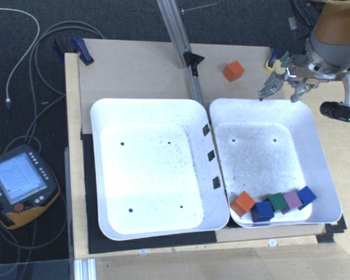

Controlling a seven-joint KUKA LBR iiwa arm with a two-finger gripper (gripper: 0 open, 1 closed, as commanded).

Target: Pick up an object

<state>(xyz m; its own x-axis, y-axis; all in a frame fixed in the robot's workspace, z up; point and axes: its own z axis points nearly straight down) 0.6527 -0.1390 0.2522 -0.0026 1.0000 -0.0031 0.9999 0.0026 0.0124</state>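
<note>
Camera view looks down at a slant on the bench, tan board with two shallow white bins side by side. Left bin has bare speckled floor, lots of open room. Right bin holds all the in-bin blocks, bunched along its near edge, probably slid or dropped there against the low wall. Grey arm with orange band comes in from the right, up at the far right corner, above the right bin's back rim and well apart from the blocks.

Gripper hangs just over the back rim of the right bin; fingers spread apart, nothing between them, so released, no grasp.

Task things: row at near wall, left to right, orange cube, blue cube, green cube, purple cube, second blue cube. They touch or nearly touch each other, tight row, little finger room between neighbours. Orange cube at the left end has open floor on its left and far side, looks the easiest pick. All sit close to the near rim, so a finger coming down on that side risks hitting the wall.

Stray orange block sits on the bare board outside the bins, near the gripper, free on all sides. Metal post runs between the bins at the back, clear of the arm's path to the row. Pickup not yet begun, judging by the gap.
</note>
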